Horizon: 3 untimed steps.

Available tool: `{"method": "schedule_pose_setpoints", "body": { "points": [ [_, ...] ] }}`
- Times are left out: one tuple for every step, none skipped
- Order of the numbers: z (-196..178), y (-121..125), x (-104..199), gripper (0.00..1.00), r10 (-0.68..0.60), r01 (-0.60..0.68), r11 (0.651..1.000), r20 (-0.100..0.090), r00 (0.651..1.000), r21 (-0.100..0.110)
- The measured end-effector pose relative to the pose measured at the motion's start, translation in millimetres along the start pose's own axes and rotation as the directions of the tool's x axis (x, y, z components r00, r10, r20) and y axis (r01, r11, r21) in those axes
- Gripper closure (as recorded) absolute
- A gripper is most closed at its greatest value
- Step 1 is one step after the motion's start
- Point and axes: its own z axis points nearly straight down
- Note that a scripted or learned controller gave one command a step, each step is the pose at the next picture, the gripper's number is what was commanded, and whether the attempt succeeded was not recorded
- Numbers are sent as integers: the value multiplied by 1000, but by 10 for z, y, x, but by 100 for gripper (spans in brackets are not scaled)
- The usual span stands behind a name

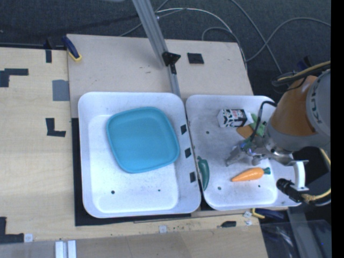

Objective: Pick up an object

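1. The gripper [237, 156] could come up with nothing. It sits low in the right bin [215, 198], but no toy is seen between its fingers.
2. The toy carrot [249, 174] is smooth and round. It could roll away if a finger bumps its side.
3. The carrot lies just below the gripper, near the bin's front wall. The gripper may be a bit too far up the bin to close on it.
4. A small black and white carton [232, 117] lies near the back of the same bin. A green toy [203, 171] rests by the left wall. Some orange and green bits hide under the arm [293, 122], and what they are is hard to tell.
5. The arm comes in from the right and bends down over the right bin. Its orange band sits over the bin's right edge.
6. The grey fingers point left and down toward the bin floor. They look a little spread apart, so the claw seems open and holds nothing.
7. The left bin [91, 198] holds a blue plate [142, 138], well away from the gripper.
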Motion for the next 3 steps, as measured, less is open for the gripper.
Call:
{"method": "schedule_pose_setpoints", "body": {
  "points": [
    [-128, 14, 2, 100, -1, 1, 1000, 1, 1000, -5],
    [-731, 73, 37, 100, -1, 1, 1000, 2, 1000, -11],
    [-1173, 76, 39, 100, 0, 0, 1000, 2, 1000, -9]
  ]
}}
